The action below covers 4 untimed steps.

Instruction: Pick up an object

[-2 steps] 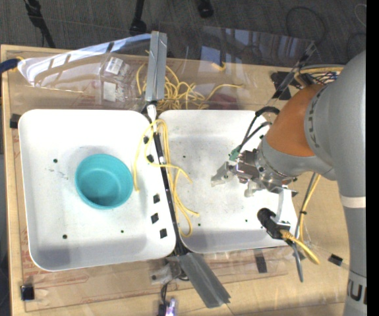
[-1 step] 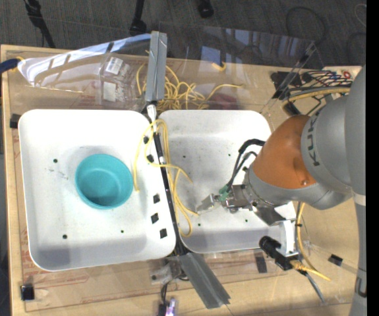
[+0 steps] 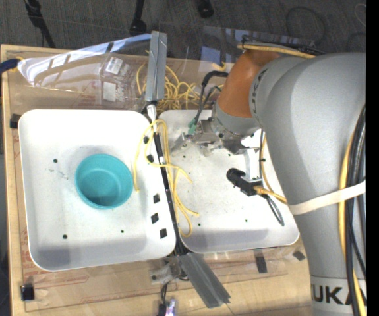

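Bench, two white bins (image 3: 44, 242) | gripper (image 3: 205, 137) upper-centre; you can't tell its state | teal bowl (image 3: 104, 180) left, well apart | risk: empty grasp.

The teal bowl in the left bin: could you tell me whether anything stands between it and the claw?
Yes: the teal bowl and the claw are in different bins, parted by the bins' rims and yellow cords along the divide.
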### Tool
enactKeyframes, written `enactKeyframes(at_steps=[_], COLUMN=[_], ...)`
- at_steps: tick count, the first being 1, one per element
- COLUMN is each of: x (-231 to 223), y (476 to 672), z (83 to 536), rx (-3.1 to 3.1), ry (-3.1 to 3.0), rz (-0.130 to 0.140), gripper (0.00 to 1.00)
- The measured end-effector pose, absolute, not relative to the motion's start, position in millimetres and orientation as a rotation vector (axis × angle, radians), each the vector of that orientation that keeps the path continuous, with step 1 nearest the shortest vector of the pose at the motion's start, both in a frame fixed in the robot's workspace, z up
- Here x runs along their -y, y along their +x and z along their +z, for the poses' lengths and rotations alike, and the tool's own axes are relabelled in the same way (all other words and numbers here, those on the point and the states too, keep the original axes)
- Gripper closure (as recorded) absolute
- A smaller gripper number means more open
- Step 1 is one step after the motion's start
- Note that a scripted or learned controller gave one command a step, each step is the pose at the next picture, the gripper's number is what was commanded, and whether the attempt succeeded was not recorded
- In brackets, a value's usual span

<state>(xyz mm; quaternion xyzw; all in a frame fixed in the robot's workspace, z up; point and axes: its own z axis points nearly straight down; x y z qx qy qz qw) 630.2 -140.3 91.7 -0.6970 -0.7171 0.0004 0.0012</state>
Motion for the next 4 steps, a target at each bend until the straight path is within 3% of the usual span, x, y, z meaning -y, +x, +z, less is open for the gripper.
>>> enactKeyframes(at_steps=[1,2,3,4], x=[115.4,115.7,111.6,63.7], y=[591.4,570.7,569.7,617.3], z=[96.3,97.6,105.4,192.4], rx=[2.4,2.446,2.443,2.418], ry=[-2.05,-2.005,-1.986,-2.003], rz=[0.007,0.005,0.005,0.001], gripper=[0.0,0.0,1.0,1.0])
